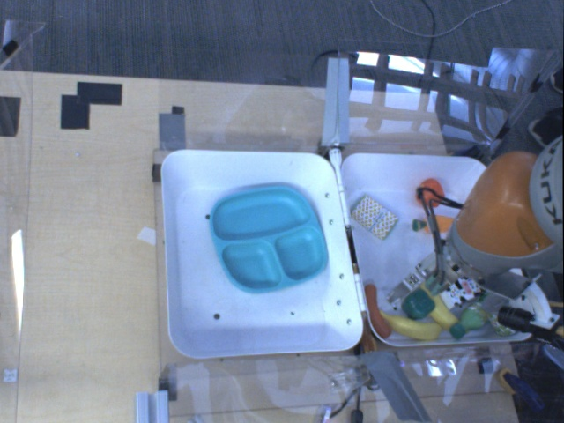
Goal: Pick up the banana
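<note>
Jaws: low in the right bin [401,170], near its front edge, at about [434,285]. They are partly hidden under the arm, so I cannot tell if they are spread or pressed together. I see nothing pinched between them.
Arm: grey with a big orange band [498,210]. It comes in from the right and covers much of the right bin.
Banana: yellow [414,327], lying flat at the front of the right bin, just under the jaws. One end curves up toward the right.
Green block: a small dark green thing [419,304] sitting right on top of the banana's back side, touching it.
Red sausage: a long red-brown thing [377,311] just left of the banana, by the bin's front left corner.
Checkered pad: a small square with a dotted pattern [374,215] near the back left of the right bin, well apart from the banana.
Orange thing: a round orange shape [431,189] near the back of the right bin, maybe a toy fruit.
Blue tray: a blue plate with three parts [264,236] in the middle of the left bin [189,280].
Counter: light wood [79,263], holding both bins side by side.
</note>
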`<action>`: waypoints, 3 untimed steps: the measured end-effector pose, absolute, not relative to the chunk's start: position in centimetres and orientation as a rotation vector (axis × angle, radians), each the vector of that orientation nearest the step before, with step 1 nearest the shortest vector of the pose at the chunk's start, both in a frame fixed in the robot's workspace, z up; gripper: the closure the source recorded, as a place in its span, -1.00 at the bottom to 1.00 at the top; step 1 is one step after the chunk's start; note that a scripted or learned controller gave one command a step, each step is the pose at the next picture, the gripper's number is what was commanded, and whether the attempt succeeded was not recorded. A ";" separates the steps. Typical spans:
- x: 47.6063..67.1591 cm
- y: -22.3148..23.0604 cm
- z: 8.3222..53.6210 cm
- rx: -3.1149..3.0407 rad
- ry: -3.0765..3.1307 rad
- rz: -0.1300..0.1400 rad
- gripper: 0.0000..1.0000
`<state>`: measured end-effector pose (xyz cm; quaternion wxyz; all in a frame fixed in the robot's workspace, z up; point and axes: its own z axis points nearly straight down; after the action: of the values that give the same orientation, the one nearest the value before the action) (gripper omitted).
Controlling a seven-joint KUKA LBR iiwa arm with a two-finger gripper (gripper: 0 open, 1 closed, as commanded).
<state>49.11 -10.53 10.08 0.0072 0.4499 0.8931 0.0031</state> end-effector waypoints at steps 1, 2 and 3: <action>48.8 -13.8 15.7 0.698 3.057 0.001 -1.00; 49.3 -8.5 9.1 0.696 3.039 0.002 -1.00; 49.3 -8.3 10.2 0.694 3.043 0.007 1.00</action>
<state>49.31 -8.34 10.18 0.0103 0.2223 0.9749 0.0021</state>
